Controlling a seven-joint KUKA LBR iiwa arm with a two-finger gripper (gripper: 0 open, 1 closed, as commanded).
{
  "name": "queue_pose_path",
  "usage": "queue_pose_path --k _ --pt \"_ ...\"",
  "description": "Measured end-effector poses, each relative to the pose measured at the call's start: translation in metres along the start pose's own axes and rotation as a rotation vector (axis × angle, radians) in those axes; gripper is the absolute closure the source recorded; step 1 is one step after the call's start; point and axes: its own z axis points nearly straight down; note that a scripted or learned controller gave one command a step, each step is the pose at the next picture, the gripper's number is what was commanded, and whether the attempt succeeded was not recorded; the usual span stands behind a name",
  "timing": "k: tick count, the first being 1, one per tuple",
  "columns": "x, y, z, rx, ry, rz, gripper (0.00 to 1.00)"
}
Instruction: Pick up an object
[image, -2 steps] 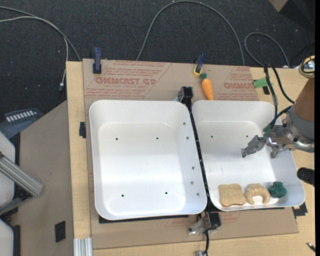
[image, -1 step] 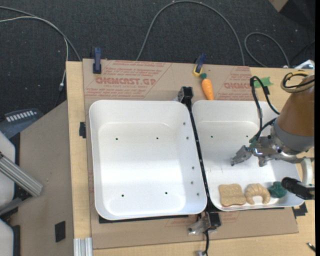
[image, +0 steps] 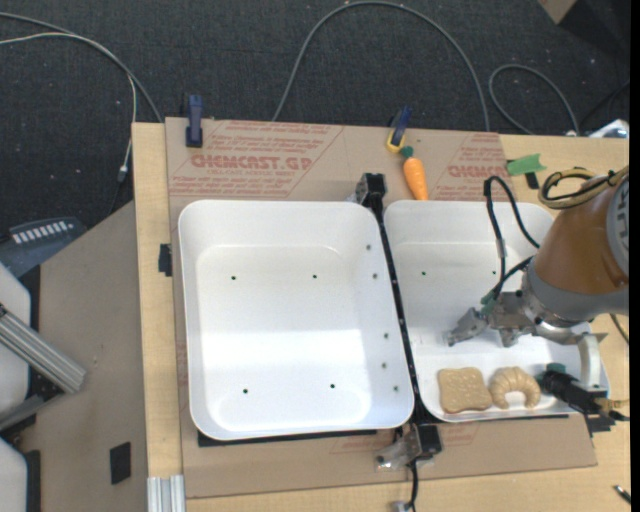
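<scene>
Toast slice (image: 462, 389), croissant (image: 515, 387): near edge of right bin (image: 440, 240), touching. End effector (image: 487, 327) just behind, empty, fingers apart. Risk: descent between both pieces nudges them, closing on nothing. Carrot (image: 415, 178) beyond, on surface

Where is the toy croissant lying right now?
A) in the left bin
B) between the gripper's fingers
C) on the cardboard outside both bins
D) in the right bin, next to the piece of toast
D: the croissant lies along the right bin's near edge, beside the toast.
</scene>
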Motion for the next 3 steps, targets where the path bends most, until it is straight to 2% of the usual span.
queue_pose_path --k 1,2,3 --pt "0.000 0.001 -0.013 -0.005 -0.001 0.000 1.00" --pt "-0.011 0.001 -0.066 -0.009 -0.002 0.001 1.00" --pt "-0.005 0.007 -0.112 -0.009 -0.002 -0.001 1.00"
